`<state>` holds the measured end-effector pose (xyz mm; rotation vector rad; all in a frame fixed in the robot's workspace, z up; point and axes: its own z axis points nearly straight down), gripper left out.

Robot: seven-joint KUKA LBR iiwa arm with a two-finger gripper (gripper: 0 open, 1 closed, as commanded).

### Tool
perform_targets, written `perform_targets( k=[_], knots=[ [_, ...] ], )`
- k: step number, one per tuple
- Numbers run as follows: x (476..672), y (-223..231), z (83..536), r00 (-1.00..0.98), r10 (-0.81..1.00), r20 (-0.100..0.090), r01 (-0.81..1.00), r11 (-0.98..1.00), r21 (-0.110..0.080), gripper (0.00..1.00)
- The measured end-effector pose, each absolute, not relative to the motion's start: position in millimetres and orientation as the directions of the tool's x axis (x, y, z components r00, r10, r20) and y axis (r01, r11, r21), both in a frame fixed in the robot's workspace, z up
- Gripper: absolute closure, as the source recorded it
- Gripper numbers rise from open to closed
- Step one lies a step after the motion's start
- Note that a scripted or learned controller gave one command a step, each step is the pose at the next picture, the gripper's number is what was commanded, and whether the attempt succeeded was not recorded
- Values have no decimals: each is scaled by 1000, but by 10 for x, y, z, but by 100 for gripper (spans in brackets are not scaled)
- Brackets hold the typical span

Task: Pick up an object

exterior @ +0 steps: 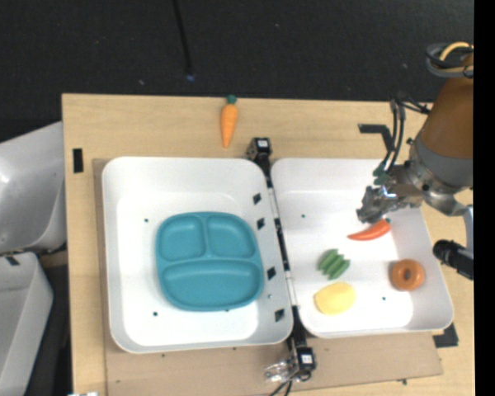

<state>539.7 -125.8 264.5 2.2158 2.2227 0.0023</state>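
Observation:
In the right bin [313,184] lie a red chili pepper [370,232], a small green vegetable [333,262], a yellow lemon-like piece [334,298] and a brown donut [407,275]. My gripper [373,209] hangs just over the upper left end of the red pepper, near the bin's right side. Its tip sits very close to the pepper, and I cannot tell whether they touch. The arm, with its orange band [452,110], reaches in from the right.
A blue divided plate [208,260] lies in the left bin [124,221]. An orange carrot [228,122] rests on the wooden bench behind the bins. Black clips [258,148] mark the seam between the bins.

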Motion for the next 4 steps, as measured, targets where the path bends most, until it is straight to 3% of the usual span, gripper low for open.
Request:
perform_targets(
  k=[2, 3, 4],
  knots=[
    [5552, -245, 2586, -6, 1000, 0, 1000, 6, -1, 100],
    [5758, 211, 2493, -5, 1000, -1, 1000, 5, 2, 100],
    [5836, 714, 2365, -6, 1000, 0, 1000, 6, 1, 100]
  ],
)
